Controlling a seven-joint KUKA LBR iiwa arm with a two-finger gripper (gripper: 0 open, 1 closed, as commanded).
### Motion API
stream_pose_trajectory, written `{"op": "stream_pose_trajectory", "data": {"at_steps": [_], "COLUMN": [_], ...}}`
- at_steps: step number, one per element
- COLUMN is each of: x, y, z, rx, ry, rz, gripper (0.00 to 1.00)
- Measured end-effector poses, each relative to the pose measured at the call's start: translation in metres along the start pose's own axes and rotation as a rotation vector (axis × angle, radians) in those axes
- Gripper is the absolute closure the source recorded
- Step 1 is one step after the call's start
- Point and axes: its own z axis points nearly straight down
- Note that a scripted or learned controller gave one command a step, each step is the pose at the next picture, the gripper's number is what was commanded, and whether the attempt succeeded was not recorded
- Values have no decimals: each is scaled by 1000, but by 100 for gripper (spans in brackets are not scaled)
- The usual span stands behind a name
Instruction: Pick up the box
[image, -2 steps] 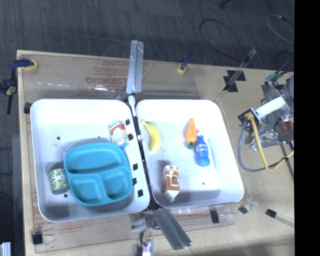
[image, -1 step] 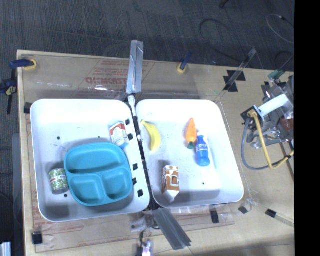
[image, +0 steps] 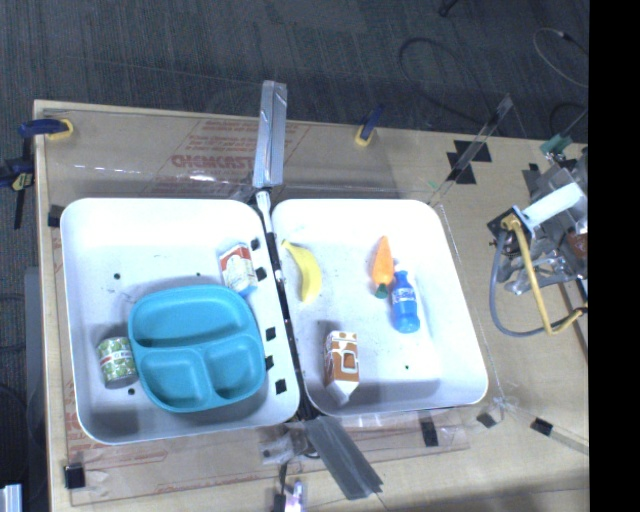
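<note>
Beside the banana (image: 304, 271), the box (image: 341, 364) is standing untouched, nothing gripping it. Picking is remaining undone. Gripper state: cannot tell.

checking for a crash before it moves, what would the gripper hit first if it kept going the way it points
The gripper hangs outside the right bin, apparently pointing down, so it would likely meet the bench first, not anything in the bins; depth is unclear.

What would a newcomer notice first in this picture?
First the big blue tray in the left bin, with a can beside it. Then, in the right bin, a banana, a carrot touching a blue bottle, and an upright carton.
</note>
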Motion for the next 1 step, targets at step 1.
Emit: {"op": "stream_pose_trajectory", "data": {"at_steps": [1], "x": [0], "y": [0], "z": [0], "rx": [0], "ry": [0], "rz": [0], "gripper": [0]}}
